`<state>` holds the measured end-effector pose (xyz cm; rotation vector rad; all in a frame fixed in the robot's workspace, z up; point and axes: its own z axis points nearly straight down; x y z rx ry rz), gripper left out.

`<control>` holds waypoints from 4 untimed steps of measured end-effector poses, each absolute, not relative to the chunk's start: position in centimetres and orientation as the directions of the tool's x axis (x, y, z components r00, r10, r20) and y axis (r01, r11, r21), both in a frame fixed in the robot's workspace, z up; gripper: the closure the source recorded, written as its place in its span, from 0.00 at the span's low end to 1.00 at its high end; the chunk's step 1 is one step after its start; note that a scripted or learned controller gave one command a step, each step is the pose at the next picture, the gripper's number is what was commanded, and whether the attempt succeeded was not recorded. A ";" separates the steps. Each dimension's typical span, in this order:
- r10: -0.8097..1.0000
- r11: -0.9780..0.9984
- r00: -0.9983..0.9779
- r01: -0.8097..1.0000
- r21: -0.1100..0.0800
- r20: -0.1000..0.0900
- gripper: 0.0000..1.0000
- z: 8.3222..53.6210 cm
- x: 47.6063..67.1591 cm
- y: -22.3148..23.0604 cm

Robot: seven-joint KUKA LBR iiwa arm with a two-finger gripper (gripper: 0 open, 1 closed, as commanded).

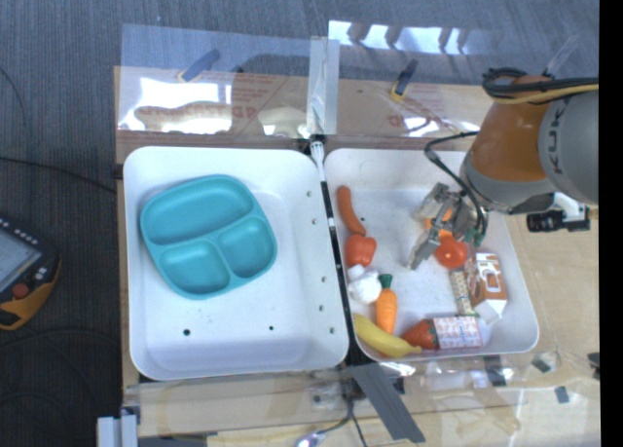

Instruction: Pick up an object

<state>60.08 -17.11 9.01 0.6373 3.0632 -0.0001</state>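
A single fixed camera looks down at a slant from above the bench — far enough to take in both white bins, the left bin and the right bin, side by side.

bins: smooth white plastic | tray: matt teal plastic

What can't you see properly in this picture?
- Gripper: the camera view is too small and blurry to tell what it is doing around the red-orange thing beside it.
- Printing on the small packets: too tiny to read.
- Yellow banana: partly covered by the carrot.
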 end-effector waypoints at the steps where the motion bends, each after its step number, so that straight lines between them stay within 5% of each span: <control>1: 0.391 0.920 -0.920 0.391 0.002 -0.014 0.00 9.0 60.4 -14.4; 2: 0.405 0.914 -0.914 0.405 0.000 -0.014 0.00 9.1 52.0 -17.8; 3: 0.385 0.923 -0.923 0.385 0.002 -0.016 0.00 9.0 59.4 -16.9; 4: 0.749 0.663 -0.663 0.749 0.007 -0.011 0.00 9.0 63.4 -11.0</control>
